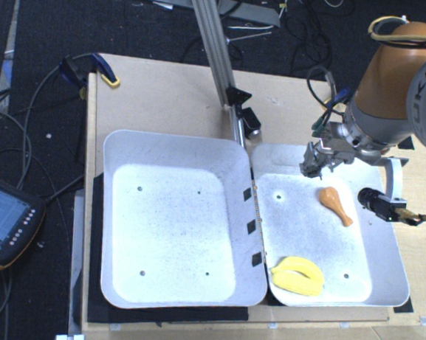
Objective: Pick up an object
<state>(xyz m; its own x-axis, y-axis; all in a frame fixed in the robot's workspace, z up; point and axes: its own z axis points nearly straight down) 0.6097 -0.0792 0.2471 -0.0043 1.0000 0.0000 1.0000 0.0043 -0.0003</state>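
I see the fingers [315,167] over the far edge of the right bin [381,280], and I cannot tell whether they are open or closed. An orange drumstick-shaped toy [336,202] lies just right of them; a yellow banana [298,275] rests near the front.

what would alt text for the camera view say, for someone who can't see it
Seen from above, a grey and orange robot arm holds its pincer over the far edge of the right white bin, which contains an orange drumstick toy and a yellow banana toy. The left white bin sits beside it on a wooden bench.
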